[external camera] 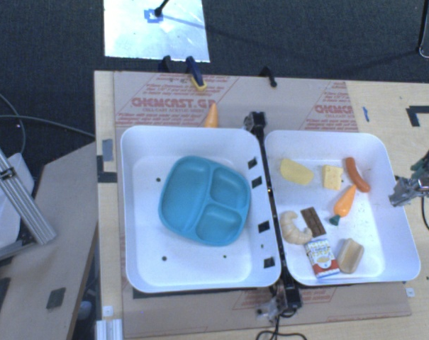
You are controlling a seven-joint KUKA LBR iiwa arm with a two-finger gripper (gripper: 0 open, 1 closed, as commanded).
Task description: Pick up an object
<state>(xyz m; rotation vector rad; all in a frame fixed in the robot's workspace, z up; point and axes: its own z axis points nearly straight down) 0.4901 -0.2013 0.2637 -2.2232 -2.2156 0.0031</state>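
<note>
The bench [108, 211] carries two white bins sitting side by side, touching along the middle. The left bin [140, 261] has a blue divided plate [203, 200] lying in it, a bit tilted, three compartments showing. The right bin [395, 246] has all the small stuff: a tan bread-looking piece [351, 255] near the front, a little red and white carton [321, 256] just beside it, a pale shrimp-like thing [293, 227] touching a brown chocolate bar [313, 222], a yellow lump [296, 171] near the back, a yellow cheese square [332, 177], a reddish sausage [356, 174] and an orange carrot [344, 202] just under it. The tool [407, 190] hangs over the right bin's right rim, well apart from the food, nothing in it that shows; too small and blurry to say whether it's open or closed. An orange cone-ish item [211, 115] lies on the cardboard behind the left bin.
</note>
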